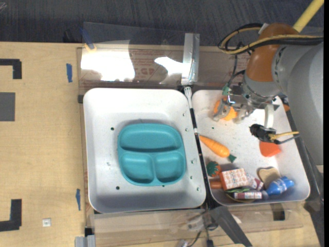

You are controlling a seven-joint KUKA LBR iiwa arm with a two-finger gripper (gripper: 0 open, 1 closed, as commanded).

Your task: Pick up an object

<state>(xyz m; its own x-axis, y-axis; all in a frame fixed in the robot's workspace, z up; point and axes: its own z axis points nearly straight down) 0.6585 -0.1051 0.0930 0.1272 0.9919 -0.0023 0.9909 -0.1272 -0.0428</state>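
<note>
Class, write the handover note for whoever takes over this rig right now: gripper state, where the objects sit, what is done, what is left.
Gripper: low over the far left corner of the right bin, directly above a small orange object. No grasp can be confirmed.
Objects: a toy carrot lies near the right bin's left wall. A printed box and a blue object sit along its near edge. The left bin holds a teal divided tray.
Done: the arm has reached an object, but nothing is seen lifted.
Left: secure a grasp and lift one object clear.
</note>
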